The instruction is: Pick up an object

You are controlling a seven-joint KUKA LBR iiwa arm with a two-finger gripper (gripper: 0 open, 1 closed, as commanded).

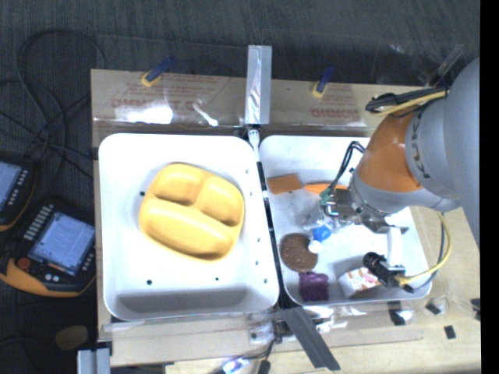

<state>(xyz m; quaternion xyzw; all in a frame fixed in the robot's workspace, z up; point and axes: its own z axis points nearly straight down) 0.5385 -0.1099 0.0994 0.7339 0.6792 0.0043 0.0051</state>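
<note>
Saw gripper (pixel 331 213) low in right bin (pixel 274 232); couldn't tell grip state. Brown disc (pixel 295 251) just beside. Nothing lifted yet.

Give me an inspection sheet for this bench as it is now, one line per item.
Surface: two white bins side by side, left bin, right bin.
Job's things: yellow bun-shaped object in left bin; brown disc, purple block, orange piece, small carton in right bin.
Clutter: nothing seen.
Grippers: gripper low over right bin.
Cables: black loops left of bench.
Surroundings: handheld pendant on floor.
</note>
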